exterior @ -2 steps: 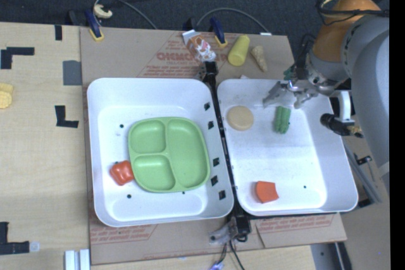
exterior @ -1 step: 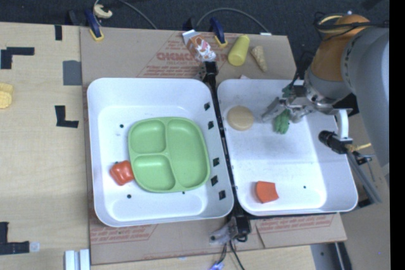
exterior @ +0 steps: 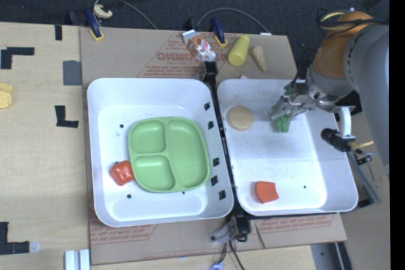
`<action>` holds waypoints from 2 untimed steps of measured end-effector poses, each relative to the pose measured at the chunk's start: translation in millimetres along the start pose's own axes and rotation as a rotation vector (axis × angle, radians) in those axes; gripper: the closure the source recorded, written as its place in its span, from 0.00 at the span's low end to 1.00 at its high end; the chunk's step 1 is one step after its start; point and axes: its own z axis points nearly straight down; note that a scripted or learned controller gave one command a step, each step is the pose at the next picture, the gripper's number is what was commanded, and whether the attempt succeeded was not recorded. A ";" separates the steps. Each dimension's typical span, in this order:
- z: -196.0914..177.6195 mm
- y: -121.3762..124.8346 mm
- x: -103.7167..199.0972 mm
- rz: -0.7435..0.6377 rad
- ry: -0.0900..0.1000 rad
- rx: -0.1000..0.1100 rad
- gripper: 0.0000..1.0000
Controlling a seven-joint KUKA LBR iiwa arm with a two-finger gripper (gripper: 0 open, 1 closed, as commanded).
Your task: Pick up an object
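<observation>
Closed around a small green object (exterior: 281, 124), the claw (exterior: 285, 112) is seen at about 1 o'clock in the right bin (exterior: 329, 199), its fingers pinched on the object's upper part. That green piece is thus found directly under the claw tips, resting on or just above the bin floor; which of the two cannot be told.

Two white bins are counted, the left bin (exterior: 104, 199) lying at 9 o'clock of the right one, their inner walls touching. One grey arm (exterior: 373, 79) with an orange band is seen at 3 o'clock. One green divided plate (exterior: 169, 153), with three compartments, is set in the left bin. One tan round object (exterior: 240, 117) lies at 9 o'clock of the claw, near it. Two orange-red pieces are counted: an orange block (exterior: 266, 191) at 6 o'clock of the claw, well apart, and a red piece (exterior: 121, 172) touching the plate's 8 o'clock edge.
</observation>
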 end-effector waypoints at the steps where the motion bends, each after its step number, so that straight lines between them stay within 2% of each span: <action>1: 10.6 -26.7 88.2 0.001 0.008 0.004 1.00; 2: -88.9 -78.7 163.6 0.001 0.007 0.005 1.00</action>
